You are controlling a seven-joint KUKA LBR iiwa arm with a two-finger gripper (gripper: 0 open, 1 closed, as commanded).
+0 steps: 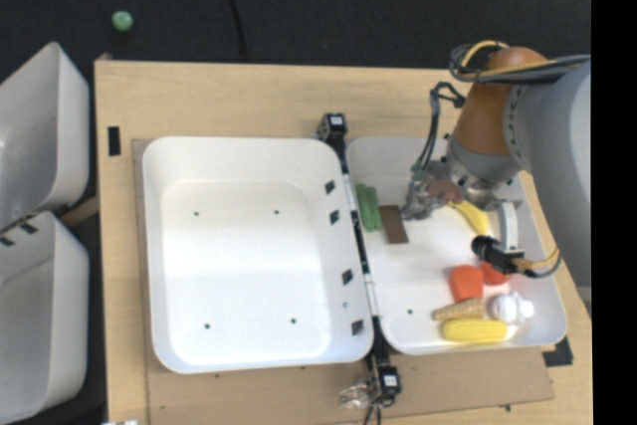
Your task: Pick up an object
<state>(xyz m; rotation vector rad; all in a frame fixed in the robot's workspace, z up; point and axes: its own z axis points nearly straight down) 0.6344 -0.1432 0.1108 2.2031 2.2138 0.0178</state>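
Two white bins share our bench. Our gripper [423, 199] hangs low in the right bin [398, 318], near its far edge, just beside a brown block [396, 225] and a green piece [368, 207] along the left wall; whether it holds anything, we cannot tell. An orange piece [465, 283] and corn cob [476, 330] crowd the near right corner, likely left loose for picking. We read no labels.

Bins [239, 154] smooth white plastic, slight sheen; bench [119, 244] matt pale wood; arm [557, 114] smooth grey casing.
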